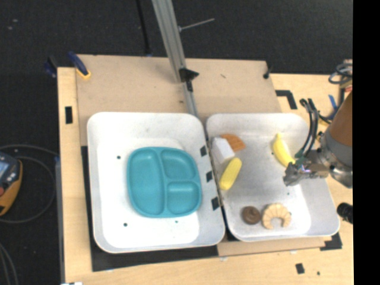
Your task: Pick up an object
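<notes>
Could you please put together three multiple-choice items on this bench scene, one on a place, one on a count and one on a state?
1. Where does the teal divided plate lie?
A. In the left bin
B. In the right bin
C. On the bare bench

2. How many compartments does the plate have?
A. Two
B. Three
C. Five

3. How does the banana stand to the gripper?
A. Lifted high above the bins
B. Lying in the right bin just beyond the gripper
C. Resting on the plate

Answers:
1 A, as the plate sits inside the left bin's white floor.
2 B, one long section and two smaller ones.
3 B, the banana lies on the bin floor beside the gripper.
</notes>
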{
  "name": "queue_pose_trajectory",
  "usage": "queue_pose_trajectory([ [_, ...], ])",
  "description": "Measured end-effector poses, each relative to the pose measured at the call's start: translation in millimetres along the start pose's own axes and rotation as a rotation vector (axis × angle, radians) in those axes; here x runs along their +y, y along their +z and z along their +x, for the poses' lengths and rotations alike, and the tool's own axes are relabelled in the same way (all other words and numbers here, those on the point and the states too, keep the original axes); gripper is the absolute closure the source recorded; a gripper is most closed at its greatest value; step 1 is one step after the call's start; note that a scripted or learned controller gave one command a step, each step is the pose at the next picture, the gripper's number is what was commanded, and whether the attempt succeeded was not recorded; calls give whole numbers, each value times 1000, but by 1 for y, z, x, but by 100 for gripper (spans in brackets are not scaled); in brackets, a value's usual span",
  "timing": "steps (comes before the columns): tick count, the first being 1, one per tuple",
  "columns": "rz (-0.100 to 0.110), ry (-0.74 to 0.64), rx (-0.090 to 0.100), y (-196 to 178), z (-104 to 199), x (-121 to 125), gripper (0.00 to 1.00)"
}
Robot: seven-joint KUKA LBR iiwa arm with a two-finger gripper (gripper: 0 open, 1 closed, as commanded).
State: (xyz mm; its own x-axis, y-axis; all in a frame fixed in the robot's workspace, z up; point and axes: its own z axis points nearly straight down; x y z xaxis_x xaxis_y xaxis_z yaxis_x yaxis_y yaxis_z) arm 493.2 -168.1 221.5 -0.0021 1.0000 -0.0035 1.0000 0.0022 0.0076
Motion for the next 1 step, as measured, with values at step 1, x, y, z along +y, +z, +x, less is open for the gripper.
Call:
queue_pose_trajectory([
  [1,3,-1,2,-20,-1,2,100],
])
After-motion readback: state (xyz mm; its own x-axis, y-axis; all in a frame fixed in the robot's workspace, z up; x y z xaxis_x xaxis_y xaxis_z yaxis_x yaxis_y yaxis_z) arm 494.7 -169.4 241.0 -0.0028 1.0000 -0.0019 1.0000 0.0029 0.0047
